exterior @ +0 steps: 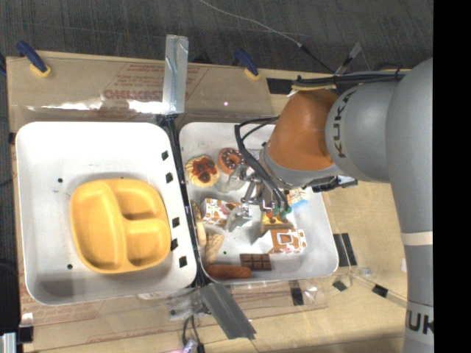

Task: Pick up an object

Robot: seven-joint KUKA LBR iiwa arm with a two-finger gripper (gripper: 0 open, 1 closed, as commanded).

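**Inspector:** Where is the gripper (pixel 249 206) standing?

**Onlooker:** Low in the right bin (pixel 324 250), among the toy food. The arm (pixel 368 134) covers the bin's far right. Whether anything is held, or how the pincer is set, I cannot tell from here; the metal parts blur into the clutter.

**Inspector:** Nearest candidate?

**Onlooker:** The small printed carton (pixel 215 210), lying just left of the gripper, close enough that it may be touching. I judge it light and stiff, with flat faces; best taken across its two long sides.

**Inspector:** Other items?

**Onlooker:** A doughnut (pixel 230 158) and a red-topped pastry (pixel 202 169) towards the back, near the gripper but apart from it. A second printed box (pixel 287 240) to the front right, a chocolate bar (pixel 256 261) and a sausage (pixel 228 272) by the front wall. All look like hard, slippery plastic, likely to skid if pinched off-centre.

**Inspector:** The left bin (pixel 44 145)?

**Onlooker:** It holds a yellow divided tray (pixel 119 225), well apart from the gripper.
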